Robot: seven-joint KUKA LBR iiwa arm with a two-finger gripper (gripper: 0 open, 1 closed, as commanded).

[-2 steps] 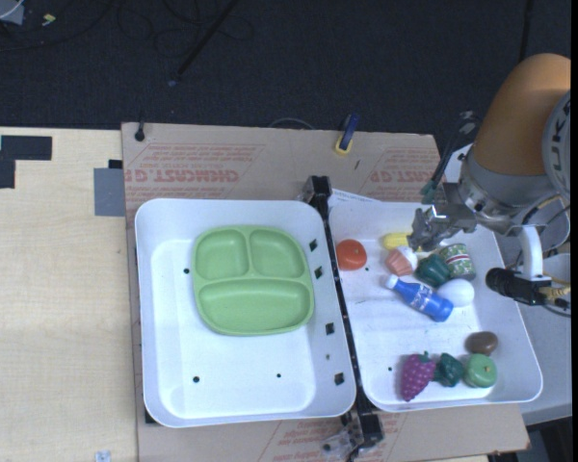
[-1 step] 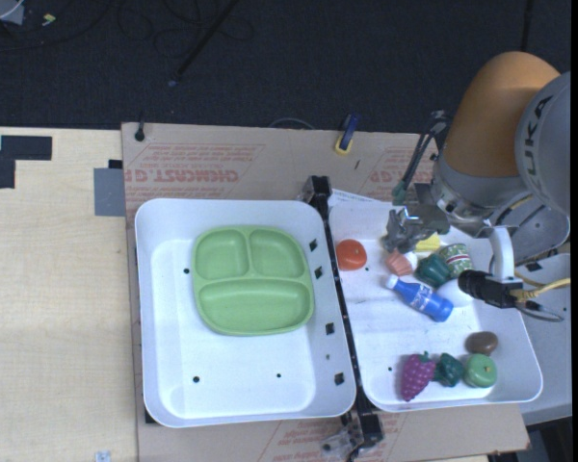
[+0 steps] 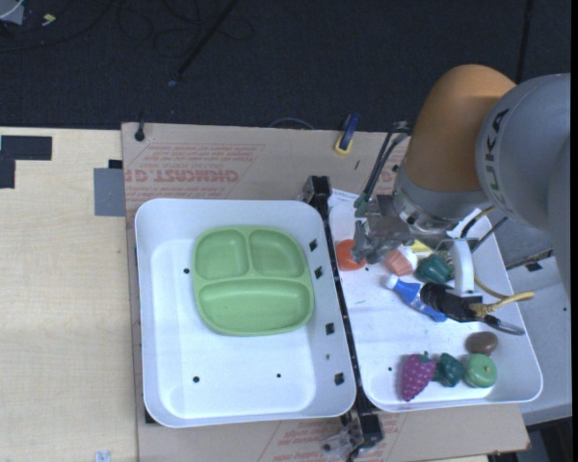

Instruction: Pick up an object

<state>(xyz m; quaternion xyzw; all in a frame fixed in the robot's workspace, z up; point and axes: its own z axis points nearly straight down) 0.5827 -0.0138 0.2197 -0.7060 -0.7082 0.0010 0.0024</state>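
Observation:
My gripper (image 3: 366, 245) reaches down into the right bin (image 3: 380, 340) near its left wall, at the back. Right beside its tips lies an orange-red round piece (image 3: 347, 253). A salmon block (image 3: 400, 261) and a teal piece (image 3: 433, 269) lie just to its right, partly under the wrist. A blue and white object (image 3: 411, 292) sits a little nearer the front. At the bin's front right are a purple grape bunch (image 3: 415, 374), a dark green piece (image 3: 449, 370), a light green round fruit (image 3: 480, 371) and a brown lump (image 3: 481, 343).
The left bin (image 3: 169, 354) holds a light green divided plate (image 3: 251, 280). A black clamp strip (image 3: 329, 277) runs between the two bins. The arm's big grey and orange body covers the right bin's back right corner.

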